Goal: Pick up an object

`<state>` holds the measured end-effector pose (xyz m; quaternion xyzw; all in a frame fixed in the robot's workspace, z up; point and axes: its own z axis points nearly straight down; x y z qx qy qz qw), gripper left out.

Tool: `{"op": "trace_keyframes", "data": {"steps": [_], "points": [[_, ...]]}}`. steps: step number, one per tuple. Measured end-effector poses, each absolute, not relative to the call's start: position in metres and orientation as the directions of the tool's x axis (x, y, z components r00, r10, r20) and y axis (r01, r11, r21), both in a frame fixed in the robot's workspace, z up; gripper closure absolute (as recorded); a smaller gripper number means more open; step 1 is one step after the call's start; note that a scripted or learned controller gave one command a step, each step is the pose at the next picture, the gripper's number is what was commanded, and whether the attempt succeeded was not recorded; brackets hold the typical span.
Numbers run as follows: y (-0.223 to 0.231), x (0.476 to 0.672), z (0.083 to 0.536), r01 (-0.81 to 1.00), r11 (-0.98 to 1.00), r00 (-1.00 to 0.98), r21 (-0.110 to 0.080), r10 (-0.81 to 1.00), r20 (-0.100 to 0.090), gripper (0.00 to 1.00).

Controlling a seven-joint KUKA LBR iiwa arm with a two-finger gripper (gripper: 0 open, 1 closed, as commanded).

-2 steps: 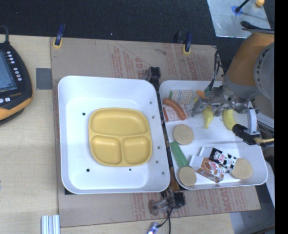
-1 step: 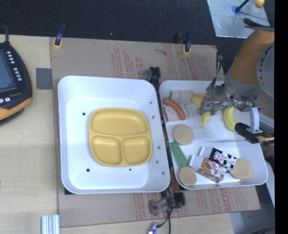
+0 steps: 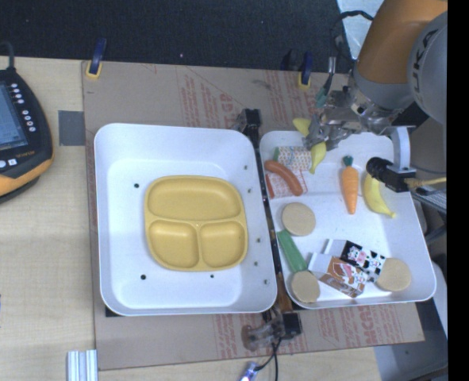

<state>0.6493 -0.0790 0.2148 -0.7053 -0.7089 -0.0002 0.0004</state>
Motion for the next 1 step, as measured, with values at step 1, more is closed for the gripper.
{"op": "trace_keyframes", "data": {"steps": [1], "points": [[-0.0271,0.5904,0.1911,1.000,0.007,-0.007,-0.006,1.000,-0.001,1.00]]}}
